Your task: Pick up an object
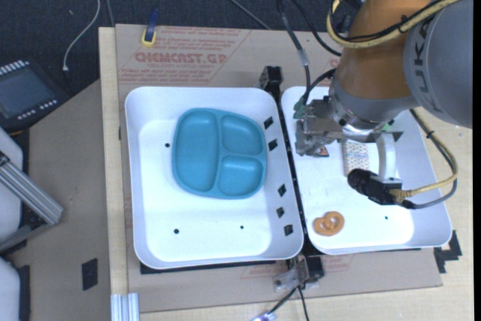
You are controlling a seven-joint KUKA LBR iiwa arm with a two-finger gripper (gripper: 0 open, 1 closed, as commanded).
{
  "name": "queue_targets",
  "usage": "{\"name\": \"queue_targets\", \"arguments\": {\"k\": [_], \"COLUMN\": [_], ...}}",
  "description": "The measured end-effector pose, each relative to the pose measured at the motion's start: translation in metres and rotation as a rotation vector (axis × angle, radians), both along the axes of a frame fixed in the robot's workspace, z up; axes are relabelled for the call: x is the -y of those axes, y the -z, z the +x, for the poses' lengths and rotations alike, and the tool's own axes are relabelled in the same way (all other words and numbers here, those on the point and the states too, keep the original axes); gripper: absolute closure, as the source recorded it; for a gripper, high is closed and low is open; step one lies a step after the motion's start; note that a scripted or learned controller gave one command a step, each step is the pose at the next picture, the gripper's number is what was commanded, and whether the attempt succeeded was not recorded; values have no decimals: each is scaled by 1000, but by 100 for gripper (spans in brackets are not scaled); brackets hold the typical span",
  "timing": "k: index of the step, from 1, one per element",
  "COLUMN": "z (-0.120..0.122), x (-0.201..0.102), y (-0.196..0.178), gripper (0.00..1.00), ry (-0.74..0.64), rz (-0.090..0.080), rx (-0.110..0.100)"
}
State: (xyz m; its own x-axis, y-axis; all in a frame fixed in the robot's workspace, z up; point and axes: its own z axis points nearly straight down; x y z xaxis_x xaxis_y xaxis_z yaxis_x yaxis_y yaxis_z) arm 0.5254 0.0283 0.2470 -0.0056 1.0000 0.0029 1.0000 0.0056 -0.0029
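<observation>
You see the gripper point(312, 137) low in the right bin point(421, 233), well above the pretzel point(328, 223) lying near that bin's front rim, though you cannot tell its grip state.

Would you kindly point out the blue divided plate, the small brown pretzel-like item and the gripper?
blue divided plate point(219, 153): camera view, centre where its dividers meet.
small brown pretzel-like item point(328, 223): camera view, its middle.
gripper point(312, 139): camera view, its lower end.
</observation>
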Motion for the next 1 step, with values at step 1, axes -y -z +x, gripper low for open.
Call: {"name": "queue_targets", "arguments": {"k": [1], "z": [-5], "x": [-42], "y": [10], "gripper": [100], "ry": [1], "rz": [-1], "rx": [-1]}}
